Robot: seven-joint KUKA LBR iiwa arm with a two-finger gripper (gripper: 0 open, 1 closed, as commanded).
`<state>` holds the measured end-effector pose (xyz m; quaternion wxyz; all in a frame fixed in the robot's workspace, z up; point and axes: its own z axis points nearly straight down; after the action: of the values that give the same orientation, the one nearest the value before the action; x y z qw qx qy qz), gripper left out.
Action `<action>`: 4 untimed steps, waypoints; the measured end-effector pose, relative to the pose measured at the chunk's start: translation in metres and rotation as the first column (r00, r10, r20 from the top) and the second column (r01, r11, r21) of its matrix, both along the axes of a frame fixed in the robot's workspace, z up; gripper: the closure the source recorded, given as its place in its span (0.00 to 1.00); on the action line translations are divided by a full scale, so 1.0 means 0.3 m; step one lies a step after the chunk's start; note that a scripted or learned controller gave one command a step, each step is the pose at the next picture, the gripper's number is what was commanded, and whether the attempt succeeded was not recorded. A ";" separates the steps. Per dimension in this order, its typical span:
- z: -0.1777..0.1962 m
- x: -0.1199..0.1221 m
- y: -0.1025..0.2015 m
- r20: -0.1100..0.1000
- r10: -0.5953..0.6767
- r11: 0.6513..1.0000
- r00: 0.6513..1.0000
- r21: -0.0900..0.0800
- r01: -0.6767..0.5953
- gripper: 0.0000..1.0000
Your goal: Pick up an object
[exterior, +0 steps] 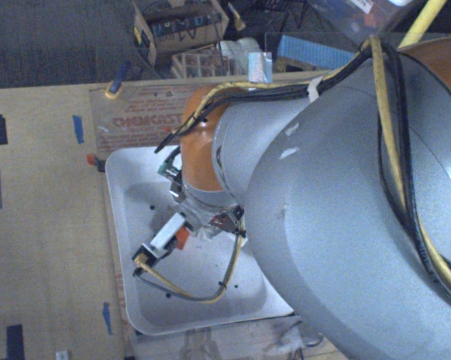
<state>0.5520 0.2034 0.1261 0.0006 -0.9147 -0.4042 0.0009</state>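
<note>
The grey arm with its orange band [196, 150] reaches far over the white bin [141, 298] and covers most of it. My gripper [209, 222] hangs low over the middle of the bin, below the wrist, mostly hidden by the arm. A small orange-red piece [182, 237] shows just left of the gripper, close above the bin floor; whether it is held or lying there I cannot tell. A small green thing [166, 168] peeks out beside the wrist near the bin's far side.
The bin's left and near parts show bare white floor with a few tiny dark specks [151, 208]. A wooden bench [46, 267] lies to the left, with blue tape marks [78, 129]. Clutter and a cardboard box [178, 24] stand behind the bench.
</note>
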 end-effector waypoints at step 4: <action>0.111 -0.244 0.067 -0.003 0.317 0.948 0.948 0.001 -0.317 1.00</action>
<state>0.4787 0.2236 0.1595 0.0014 -0.8380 -0.5457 0.0023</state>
